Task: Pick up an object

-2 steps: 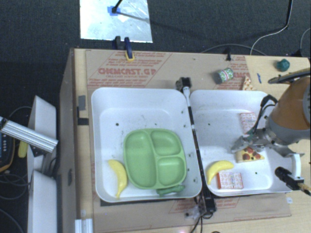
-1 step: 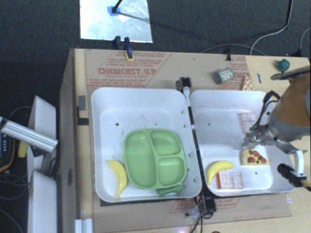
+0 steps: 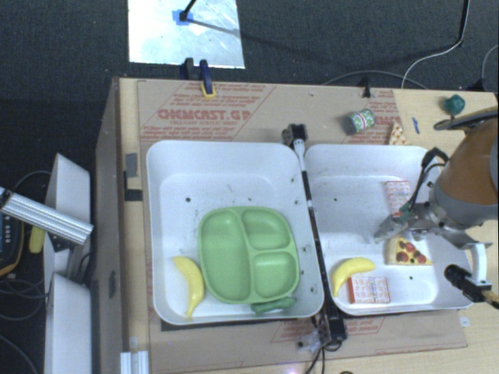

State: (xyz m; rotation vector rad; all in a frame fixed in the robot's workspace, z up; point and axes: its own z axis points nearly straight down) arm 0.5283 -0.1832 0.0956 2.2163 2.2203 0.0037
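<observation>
Risks first. Right bin (image 3: pixel 366 166) front is crowded: red-and-white box (image 3: pixel 368 289) at the front wall, banana (image 3: pixel 350 271) just beside it to the left, pizza-slice toy (image 3: pixel 408 251) just behind and to the right. A descent slightly off target could land on two items, or push one against the wall instead of closing round it. The flat pieces give the gripper little to bite; my guess is a slip on lift.

Gripper (image 3: pixel 405 226) sits over the right bin, right above the pizza-slice toy, grey metal parts low near it. Can't tell contact from this slanted view, and can't tell the gripper state either. Nothing visibly held.

Further back in the same bin: pink-and-white card (image 3: pixel 396 194), near the arm (image 3: pixel 468 181), could get brushed.

Left bin (image 3: pixel 156 209): second banana (image 3: pixel 189 284) touching the green divided plate (image 3: pixel 249 255), well apart from the gripper.
</observation>
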